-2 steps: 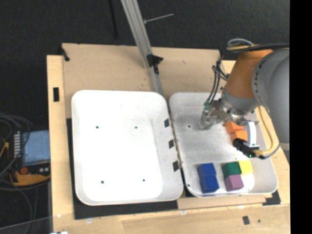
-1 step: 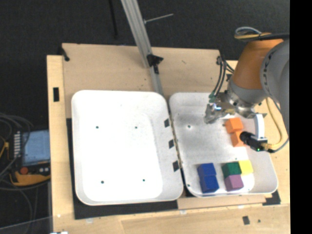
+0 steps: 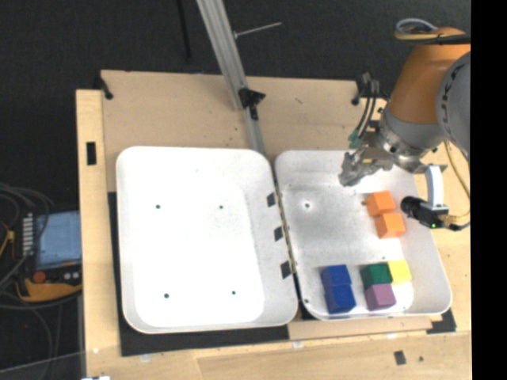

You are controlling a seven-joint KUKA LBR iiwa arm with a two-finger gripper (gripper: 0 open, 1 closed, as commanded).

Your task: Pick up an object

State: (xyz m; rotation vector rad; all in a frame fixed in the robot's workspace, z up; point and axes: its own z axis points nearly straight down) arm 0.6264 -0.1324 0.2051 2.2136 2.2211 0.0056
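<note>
2 orange blocks (image 3: pixel 385 214) lie in the right bin (image 3: pixel 317 236), just beside the gripper (image 3: pixel 354 172); its state I cannot tell. Risk: descending off-centre would nudge a block aside, or catch both, since they touch. Pale wooden worktop (image 3: pixel 174 109); dark floor, cables left.

Looks like a robotics lab: plywood table (image 3: pixel 317 93) bearing two white bins (image 3: pixel 198 165), cables (image 3: pixel 24 291) alongside, dark floor.
</note>
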